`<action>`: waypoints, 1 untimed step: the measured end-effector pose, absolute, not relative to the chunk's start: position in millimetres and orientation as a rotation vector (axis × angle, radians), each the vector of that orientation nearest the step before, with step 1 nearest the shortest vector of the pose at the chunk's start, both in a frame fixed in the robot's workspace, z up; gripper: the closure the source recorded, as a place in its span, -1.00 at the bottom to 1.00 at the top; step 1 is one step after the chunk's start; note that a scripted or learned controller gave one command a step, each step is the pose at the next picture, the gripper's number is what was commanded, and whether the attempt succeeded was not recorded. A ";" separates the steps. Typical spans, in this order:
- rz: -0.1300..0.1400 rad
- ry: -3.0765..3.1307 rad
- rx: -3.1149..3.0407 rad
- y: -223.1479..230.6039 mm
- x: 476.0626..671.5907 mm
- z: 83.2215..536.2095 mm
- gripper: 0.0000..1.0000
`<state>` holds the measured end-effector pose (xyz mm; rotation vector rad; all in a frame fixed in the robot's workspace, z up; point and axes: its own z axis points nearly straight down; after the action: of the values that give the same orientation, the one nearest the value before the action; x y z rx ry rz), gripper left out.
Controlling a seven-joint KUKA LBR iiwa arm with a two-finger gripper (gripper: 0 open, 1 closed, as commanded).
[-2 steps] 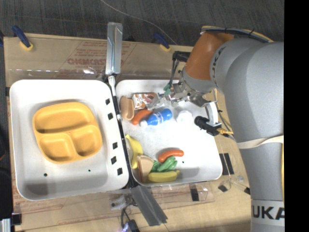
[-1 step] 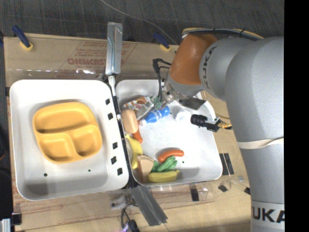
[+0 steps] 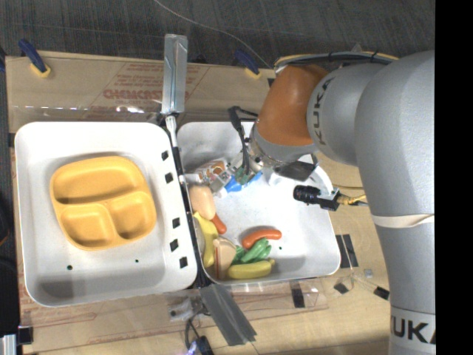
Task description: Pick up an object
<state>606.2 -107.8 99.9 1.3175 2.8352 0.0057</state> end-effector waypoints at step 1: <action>-0.007 2.837 1.317 -111.9 604.8 108.0 1.00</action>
<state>604.8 -111.9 108.0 1.3175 2.8368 -0.0073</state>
